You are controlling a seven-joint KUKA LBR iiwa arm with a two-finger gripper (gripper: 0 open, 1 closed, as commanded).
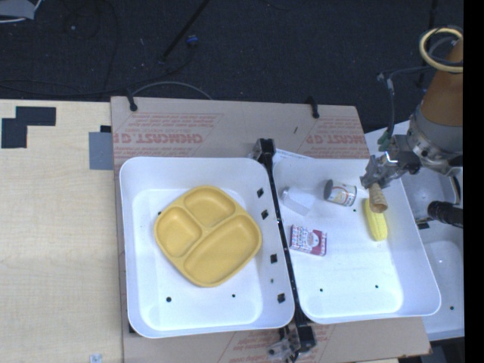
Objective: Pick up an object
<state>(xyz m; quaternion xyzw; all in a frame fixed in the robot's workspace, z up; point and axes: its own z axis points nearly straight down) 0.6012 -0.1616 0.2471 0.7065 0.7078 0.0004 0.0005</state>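
Two neighbours (can (pixel 341 194), packet (pixel 308 241)) beside corn (pixel 376 219).

The arm (pixel 442 100) is showing an orange band above a grey wrist, just beyond the right bin (pixel 408 293); thin cables are running along it, with dark metal gripper (pixel 376 174) hardware below.

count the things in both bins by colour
yellow: 2, the divided plate and the corn cob
red and white: 1, the small packet
clear: 1, the small bottle
white and grey: 1, the small can
tan: 1, the cork-like piece
total: 6
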